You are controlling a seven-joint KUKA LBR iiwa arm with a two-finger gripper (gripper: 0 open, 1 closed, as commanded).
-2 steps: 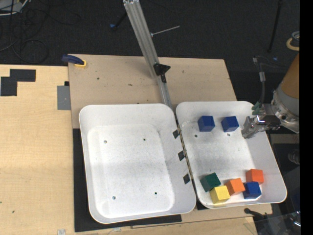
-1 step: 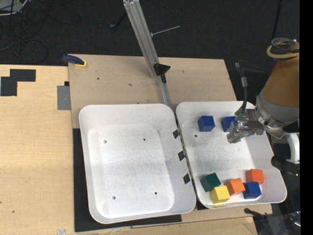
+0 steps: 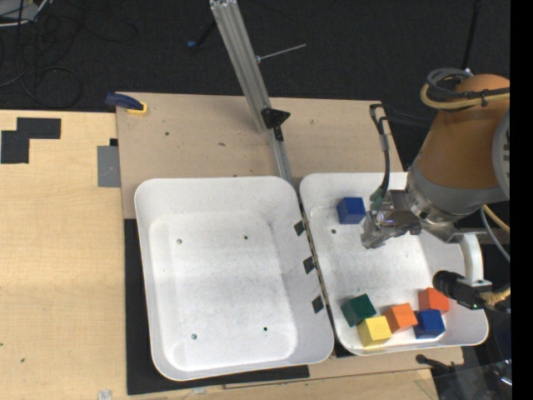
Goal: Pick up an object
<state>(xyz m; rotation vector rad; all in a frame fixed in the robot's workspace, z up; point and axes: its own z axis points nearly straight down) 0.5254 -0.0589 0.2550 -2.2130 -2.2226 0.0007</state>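
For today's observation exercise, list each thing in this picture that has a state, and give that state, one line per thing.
gripper: low over the right bin, beside the blue cube, nothing seen between its fingers
blue cube: resting alone in the right bin
green, yellow, orange, red and second blue block: clustered at the near edge

**Bench surroundings as I saw them from the overhead camera**

I saw a pale wooden bench (image 3: 208,136) carrying a slanted aluminium rail (image 3: 243,57), fixed by a black bracket (image 3: 275,117). A blue-and-yellow clamp (image 3: 127,102) sat at the bench's far left corner. Black clips (image 3: 309,265) lay along the seam between the bins. To the left, a lighter table (image 3: 50,248) showed black patches (image 3: 29,136) and a grey rectangle (image 3: 107,165). Cables (image 3: 33,7) lay on the dark floor beyond.
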